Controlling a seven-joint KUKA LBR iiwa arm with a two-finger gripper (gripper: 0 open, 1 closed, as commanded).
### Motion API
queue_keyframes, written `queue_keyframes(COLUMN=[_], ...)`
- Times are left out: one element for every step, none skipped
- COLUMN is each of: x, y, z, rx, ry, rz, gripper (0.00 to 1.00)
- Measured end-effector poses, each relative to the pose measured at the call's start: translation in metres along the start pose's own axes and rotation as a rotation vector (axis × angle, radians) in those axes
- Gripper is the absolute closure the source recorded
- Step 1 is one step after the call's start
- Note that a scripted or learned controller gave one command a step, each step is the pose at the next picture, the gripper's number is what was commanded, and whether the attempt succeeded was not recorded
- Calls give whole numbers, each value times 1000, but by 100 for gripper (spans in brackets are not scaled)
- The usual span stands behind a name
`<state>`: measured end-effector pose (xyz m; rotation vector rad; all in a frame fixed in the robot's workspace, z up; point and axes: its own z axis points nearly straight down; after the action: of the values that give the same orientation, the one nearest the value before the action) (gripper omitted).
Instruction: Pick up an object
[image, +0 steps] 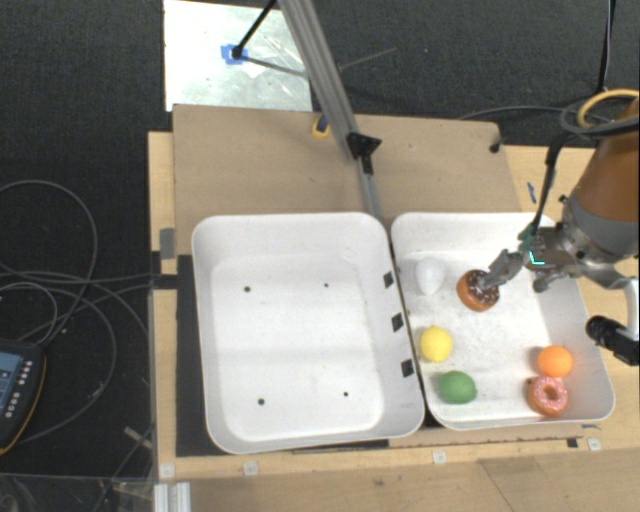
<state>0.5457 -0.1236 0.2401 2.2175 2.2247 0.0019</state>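
Observation:
The right bin holds several small objects. A brown chocolate donut lies near the bin's middle, with a white egg-like object to its left. Toward the front are a yellow lemon, a green lime, an orange and a pink frosted donut. My gripper reaches in from the right and its tip sits right at the chocolate donut's upper right edge, overlapping it. The donut looks to be resting on the bin floor.
The left bin is beside the right one, with black clips along the shared rim. A grey pole slants across the back of the bench. Cables lie on the floor at left.

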Motion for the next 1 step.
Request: queue_keyframes(x=[-6], y=[-4], z=[60], rx=[6], ry=[1], rz=[3], gripper=[0])
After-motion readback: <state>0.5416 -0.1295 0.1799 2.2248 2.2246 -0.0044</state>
